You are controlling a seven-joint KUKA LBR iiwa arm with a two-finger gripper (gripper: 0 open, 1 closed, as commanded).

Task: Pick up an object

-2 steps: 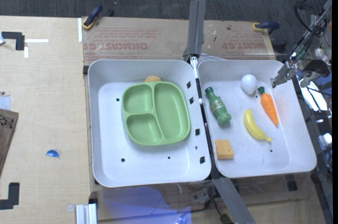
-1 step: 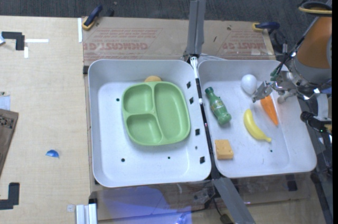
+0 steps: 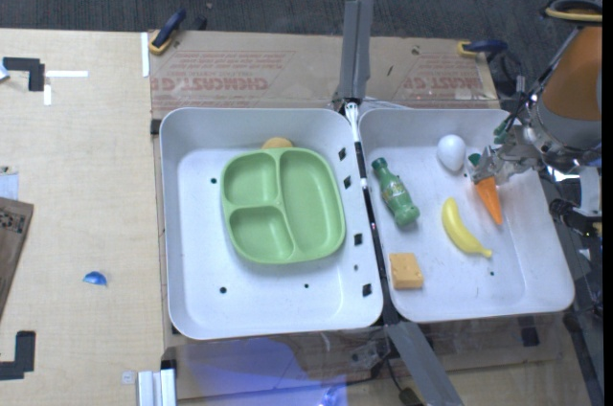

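Note:
The right bin (image 3: 542, 291) holds several small objects. An orange carrot (image 3: 490, 201) lies near its right wall, wide end towards the back. My gripper (image 3: 490, 169) hangs directly at that wide end, touching or nearly touching it. A white egg (image 3: 451, 151) sits just left of the gripper. A yellow banana (image 3: 464, 229) lies left of the carrot. A green bottle (image 3: 395, 192) lies along the bin's left side, and a yellow sponge (image 3: 406, 271) rests near the front left corner.
The left bin (image 3: 192, 232) carries a green divided plate (image 3: 283, 205) with a small yellowish object (image 3: 277, 144) peeking out behind it. A divider (image 3: 356, 59) stands between the bins at the back. The arm's orange band (image 3: 579, 78) is at the right edge.

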